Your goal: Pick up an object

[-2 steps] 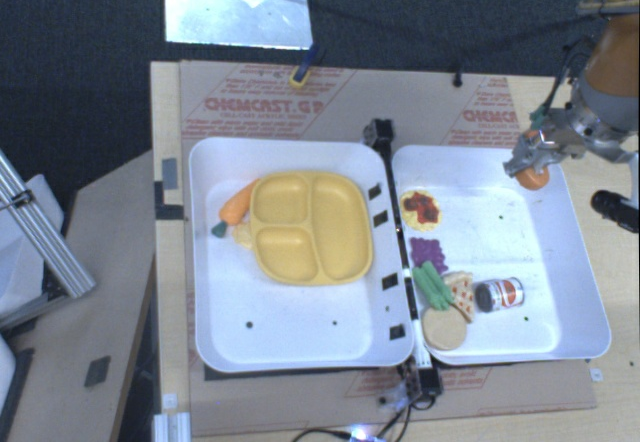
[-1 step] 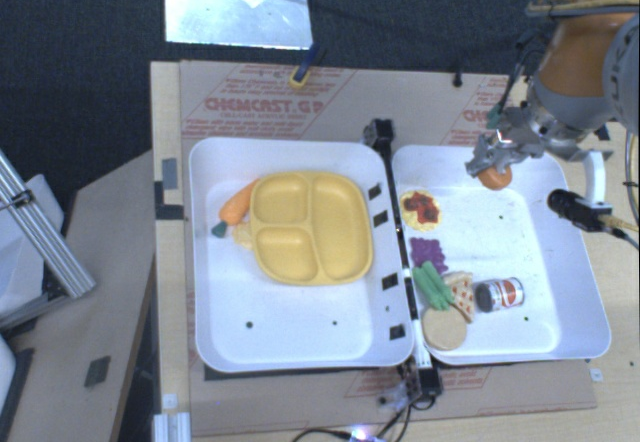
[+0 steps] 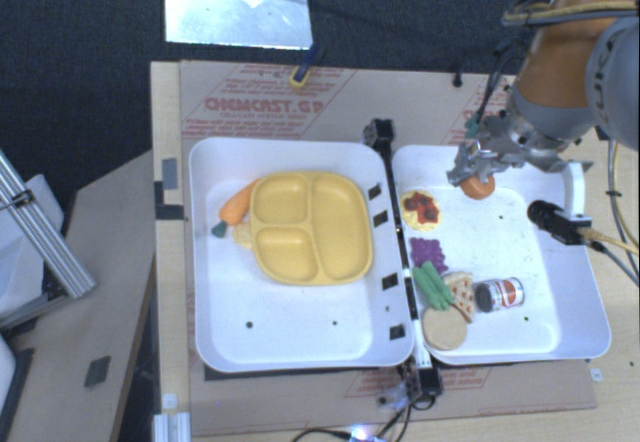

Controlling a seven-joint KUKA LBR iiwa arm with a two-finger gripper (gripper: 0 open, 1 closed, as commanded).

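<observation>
My gripper (image 3: 474,173) hangs over the far part of the right bin (image 3: 560,330). A small round orange object (image 3: 481,189) lies directly under its tip and is partly hidden by it; whether it is gripped I cannot tell. Nearer the bin's left wall lie a red and yellow toy food piece (image 3: 421,210), purple grapes (image 3: 428,252), a green piece (image 3: 433,285), a pizza slice (image 3: 461,294), a small can (image 3: 498,294) on its side and a tan round disc (image 3: 445,330).
The left bin (image 3: 220,330) holds a yellow divided plate (image 3: 308,227) with an orange carrot (image 3: 236,203) at its left edge. A black divider (image 3: 398,230) runs between the bins. A black fitting on a white bracket (image 3: 556,218) sticks out over the right bin's right side.
</observation>
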